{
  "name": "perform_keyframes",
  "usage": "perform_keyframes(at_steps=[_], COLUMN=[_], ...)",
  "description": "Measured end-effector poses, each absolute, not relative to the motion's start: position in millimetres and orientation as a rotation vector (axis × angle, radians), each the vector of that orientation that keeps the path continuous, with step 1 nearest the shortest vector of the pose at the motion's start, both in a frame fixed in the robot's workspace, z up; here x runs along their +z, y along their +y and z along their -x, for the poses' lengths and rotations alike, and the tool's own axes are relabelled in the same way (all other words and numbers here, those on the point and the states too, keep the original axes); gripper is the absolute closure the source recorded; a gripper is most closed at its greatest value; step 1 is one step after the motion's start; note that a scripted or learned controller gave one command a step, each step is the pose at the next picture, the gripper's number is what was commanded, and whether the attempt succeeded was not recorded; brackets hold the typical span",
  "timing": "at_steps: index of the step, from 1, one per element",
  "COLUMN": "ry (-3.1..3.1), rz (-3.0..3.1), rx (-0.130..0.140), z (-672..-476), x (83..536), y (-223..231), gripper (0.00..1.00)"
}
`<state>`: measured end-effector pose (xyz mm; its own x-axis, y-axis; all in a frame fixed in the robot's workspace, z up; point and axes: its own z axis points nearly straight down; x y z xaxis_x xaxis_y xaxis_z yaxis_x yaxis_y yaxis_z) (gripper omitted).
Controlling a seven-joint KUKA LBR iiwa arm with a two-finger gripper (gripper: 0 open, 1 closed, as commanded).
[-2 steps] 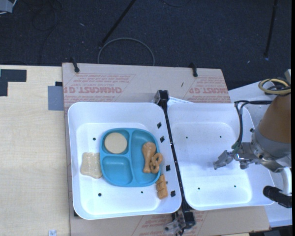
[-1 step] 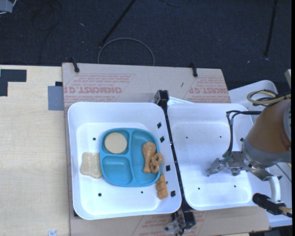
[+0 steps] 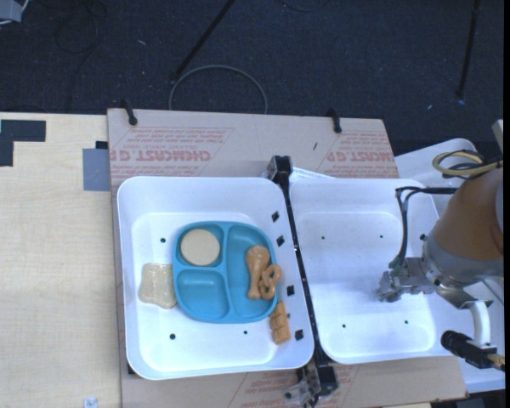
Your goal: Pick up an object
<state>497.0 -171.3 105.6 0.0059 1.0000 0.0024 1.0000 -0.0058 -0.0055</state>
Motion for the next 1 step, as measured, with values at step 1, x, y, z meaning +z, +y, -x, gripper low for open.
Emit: perform_keyframes(at_steps=[1], ry=[-2.223], rz=[2.220], rx=[0.000], z=[-500.5], x=[166.7], y=[-168.9], gripper=[1.00])
